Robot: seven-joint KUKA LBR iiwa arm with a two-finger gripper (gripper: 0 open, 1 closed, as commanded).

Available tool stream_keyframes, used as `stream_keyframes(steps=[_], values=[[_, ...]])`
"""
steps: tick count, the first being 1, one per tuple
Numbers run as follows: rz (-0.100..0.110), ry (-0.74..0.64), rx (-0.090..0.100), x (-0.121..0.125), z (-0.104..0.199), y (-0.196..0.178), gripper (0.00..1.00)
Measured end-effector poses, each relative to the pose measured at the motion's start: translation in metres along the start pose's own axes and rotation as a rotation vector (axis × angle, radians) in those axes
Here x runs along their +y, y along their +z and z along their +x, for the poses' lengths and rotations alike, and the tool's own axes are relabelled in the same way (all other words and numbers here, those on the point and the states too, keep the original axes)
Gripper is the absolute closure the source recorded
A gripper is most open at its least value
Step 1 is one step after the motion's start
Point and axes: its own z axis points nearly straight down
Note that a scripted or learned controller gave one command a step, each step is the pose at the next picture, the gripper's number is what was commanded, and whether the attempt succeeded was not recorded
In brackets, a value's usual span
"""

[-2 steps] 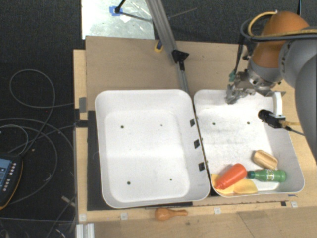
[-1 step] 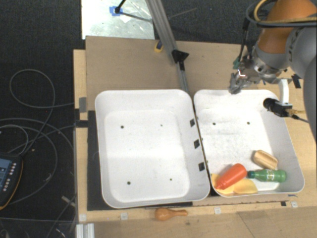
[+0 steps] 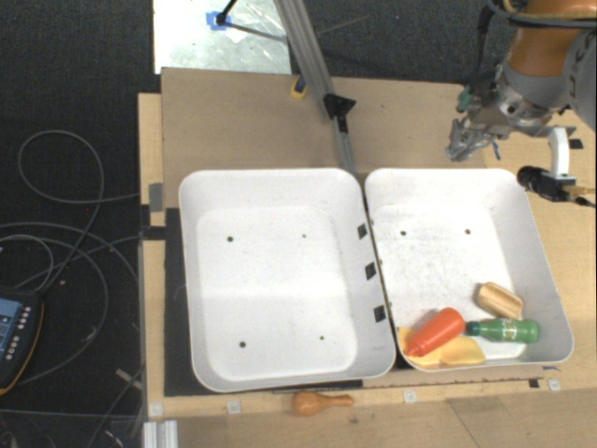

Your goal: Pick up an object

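Note:
The right bin (image 3: 438, 213) holds its objects in the near right corner: an orange carrot-shaped piece (image 3: 435, 331), a green bottle (image 3: 505, 329), a tan bread-like roll (image 3: 499, 299) and a yellow piece (image 3: 455, 353) under the carrot. My gripper (image 3: 464, 144) hangs above the bench just beyond the right bin's far edge, well away from those objects. Nothing is seen between its fingers.
The left bin (image 3: 270, 278) sits beside the right one, joined by black clips (image 3: 370, 271). A tan pear-shaped object (image 3: 320, 401) lies on the bench in front of the bins. A grey pole (image 3: 312, 63) slants across the back. Cables lie on the floor at left.

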Motion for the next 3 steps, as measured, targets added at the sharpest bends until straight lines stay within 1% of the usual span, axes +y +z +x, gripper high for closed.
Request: stream_keyframes(steps=[1, 2, 3], values=[[0.0, -0.004, 0.0, 0.002, 0.0, -0.049, 1.0], [0.007, -0.008, 0.004, -0.002, 0.059, -0.032, 1.0], [0.008, -0.007, 0.004, -0.013, 0.109, -0.015, 1.0]])
